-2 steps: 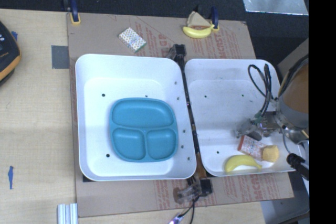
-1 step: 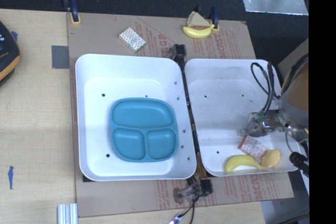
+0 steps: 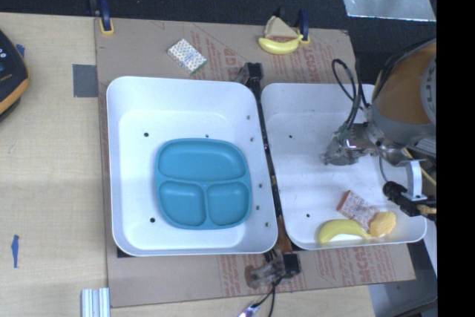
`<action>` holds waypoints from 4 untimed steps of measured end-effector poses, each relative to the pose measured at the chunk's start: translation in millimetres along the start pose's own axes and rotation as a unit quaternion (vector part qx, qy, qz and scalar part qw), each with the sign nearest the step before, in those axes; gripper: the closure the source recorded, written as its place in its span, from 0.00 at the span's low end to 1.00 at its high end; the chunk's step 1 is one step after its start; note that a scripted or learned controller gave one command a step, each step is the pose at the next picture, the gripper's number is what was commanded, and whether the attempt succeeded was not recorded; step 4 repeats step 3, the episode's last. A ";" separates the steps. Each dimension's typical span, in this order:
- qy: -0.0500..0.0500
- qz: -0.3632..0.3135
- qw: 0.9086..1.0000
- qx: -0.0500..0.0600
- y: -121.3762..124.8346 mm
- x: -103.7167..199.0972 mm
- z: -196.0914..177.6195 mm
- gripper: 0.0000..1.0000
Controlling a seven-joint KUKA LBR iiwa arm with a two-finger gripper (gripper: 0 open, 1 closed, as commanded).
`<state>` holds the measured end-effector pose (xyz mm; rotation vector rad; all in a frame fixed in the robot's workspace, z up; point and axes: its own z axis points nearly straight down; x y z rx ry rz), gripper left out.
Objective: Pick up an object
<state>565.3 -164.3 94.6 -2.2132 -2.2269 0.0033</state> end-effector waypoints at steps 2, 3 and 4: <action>0.000 0.001 1.000 0.000 -9.5 41.1 -120.3 1.00; 0.000 0.001 1.000 0.000 28.0 101.8 -138.6 1.00; 0.000 0.001 1.000 0.000 28.0 101.8 -138.6 1.00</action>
